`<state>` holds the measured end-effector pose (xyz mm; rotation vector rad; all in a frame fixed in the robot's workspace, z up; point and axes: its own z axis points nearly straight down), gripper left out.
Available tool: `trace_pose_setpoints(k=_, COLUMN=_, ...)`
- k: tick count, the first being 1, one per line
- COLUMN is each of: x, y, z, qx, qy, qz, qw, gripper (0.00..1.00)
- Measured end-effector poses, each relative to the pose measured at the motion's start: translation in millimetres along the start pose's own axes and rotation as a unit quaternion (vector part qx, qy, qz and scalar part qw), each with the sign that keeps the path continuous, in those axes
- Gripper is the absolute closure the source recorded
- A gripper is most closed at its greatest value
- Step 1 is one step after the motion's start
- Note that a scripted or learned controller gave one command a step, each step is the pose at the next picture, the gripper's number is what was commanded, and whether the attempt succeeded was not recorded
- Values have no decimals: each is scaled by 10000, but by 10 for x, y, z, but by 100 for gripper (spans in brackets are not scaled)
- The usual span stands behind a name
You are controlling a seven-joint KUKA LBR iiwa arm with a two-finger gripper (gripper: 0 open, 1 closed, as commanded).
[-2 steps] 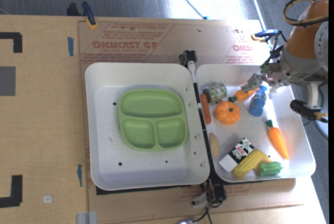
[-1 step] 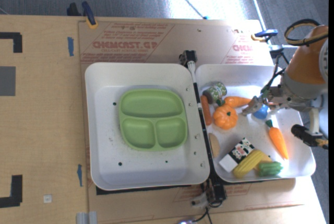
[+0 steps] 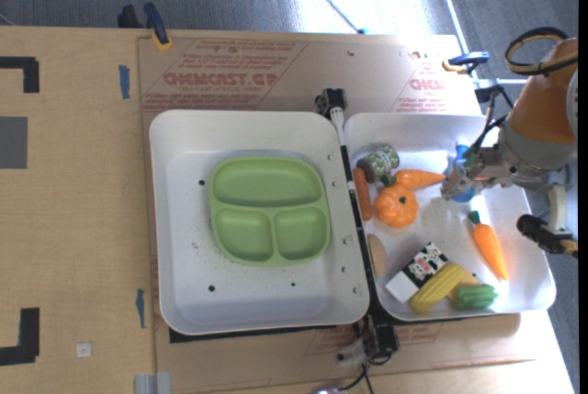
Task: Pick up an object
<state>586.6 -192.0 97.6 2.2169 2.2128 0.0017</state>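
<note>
One carrot (image 3: 422,178) just left of claw (image 3: 457,185) | right bin (image 3: 537,291)

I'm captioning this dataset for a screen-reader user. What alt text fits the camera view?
A grey and orange robot arm reaches from the right, its gripper low in the right bin among toy foods: a pumpkin, two carrots, corn. The left bin holds a green divided tray.
</note>
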Motion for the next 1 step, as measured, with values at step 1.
trace_pose_setpoints(k=1, x=664, y=17, z=-1337, qx=16, qy=29, qz=-23, qw=10000, gripper=100)
